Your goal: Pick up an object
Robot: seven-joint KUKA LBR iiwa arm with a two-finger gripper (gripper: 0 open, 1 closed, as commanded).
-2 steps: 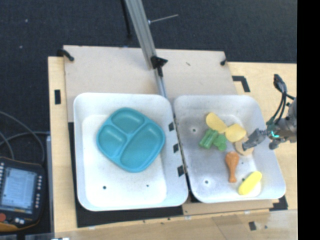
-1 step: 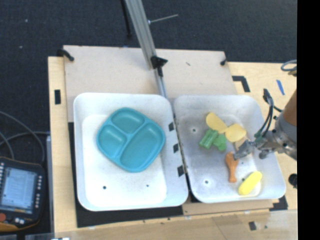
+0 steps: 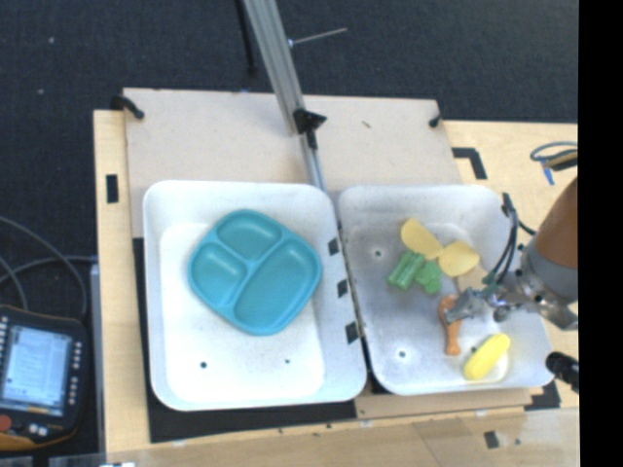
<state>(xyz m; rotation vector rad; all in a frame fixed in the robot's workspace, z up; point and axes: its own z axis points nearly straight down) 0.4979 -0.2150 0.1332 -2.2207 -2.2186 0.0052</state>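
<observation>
Gripper [image 3: 474, 303]: low in the right bin [image 3: 384, 363], poised for a pick; we cannot tell its state. Orange piece [image 3: 451, 331] directly beneath, likely target. Yellow banana [image 3: 487, 356] just below; green block [image 3: 414, 273] and yellow pieces [image 3: 440, 248] beyond. We find the arm [image 3: 557, 246] cut off at the edge.
</observation>
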